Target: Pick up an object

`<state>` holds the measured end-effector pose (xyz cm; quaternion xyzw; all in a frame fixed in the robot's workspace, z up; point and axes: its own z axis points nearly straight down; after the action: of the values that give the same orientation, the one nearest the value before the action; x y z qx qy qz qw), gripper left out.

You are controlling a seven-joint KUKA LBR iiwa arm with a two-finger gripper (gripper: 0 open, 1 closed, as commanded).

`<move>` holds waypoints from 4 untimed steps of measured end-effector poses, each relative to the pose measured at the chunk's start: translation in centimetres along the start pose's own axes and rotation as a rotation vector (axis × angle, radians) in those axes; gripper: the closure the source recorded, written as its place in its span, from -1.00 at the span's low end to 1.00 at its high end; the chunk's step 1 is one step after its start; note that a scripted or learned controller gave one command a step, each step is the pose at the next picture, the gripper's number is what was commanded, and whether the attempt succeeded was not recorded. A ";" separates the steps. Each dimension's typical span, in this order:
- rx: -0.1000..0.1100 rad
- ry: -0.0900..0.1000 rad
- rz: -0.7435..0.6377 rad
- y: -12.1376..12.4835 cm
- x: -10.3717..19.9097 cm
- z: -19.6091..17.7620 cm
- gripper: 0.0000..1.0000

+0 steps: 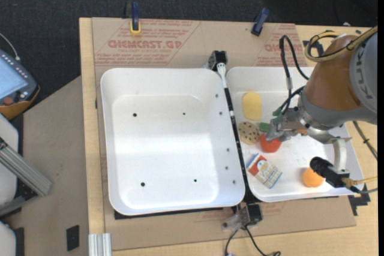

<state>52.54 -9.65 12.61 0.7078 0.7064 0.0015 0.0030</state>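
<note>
Here, two shallow white bins are seen side by side on a desk (180,33) covered with brown printed board. The left bin (120,189) is marked by a few small dark dots on its floor. The right bin (240,76) carries several small things. A yellow object (252,105), rounded and upright in outline, is placed near the bin's upper left part. Just below it, a tan speckled disc (248,131) is laid close to the wall shared by the two bins. A red object (270,144) is found just to the right of that disc, directly under the claw (278,128). A small box printed in red, white and blue (264,169) is set lower down, tilted, near the front of the bin. An orange ball (311,177) is seen towards the front right corner, touching a black part of the arm's gear.

The grey arm with its orange band (332,78) is reached in from the right, and the claw is lowered over the red object. Whether the claw is open or closed cannot be told, nor whether anything is gripped by it.
</note>
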 end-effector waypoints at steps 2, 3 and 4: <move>0.003 0.007 -0.012 3.3 13.2 -11.2 1.00; 0.000 0.006 -0.010 -1.3 19.4 -18.6 1.00; -0.002 0.004 -0.004 -2.8 19.0 -25.0 1.00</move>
<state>49.61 9.41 37.56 0.7063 0.7079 0.0039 0.0024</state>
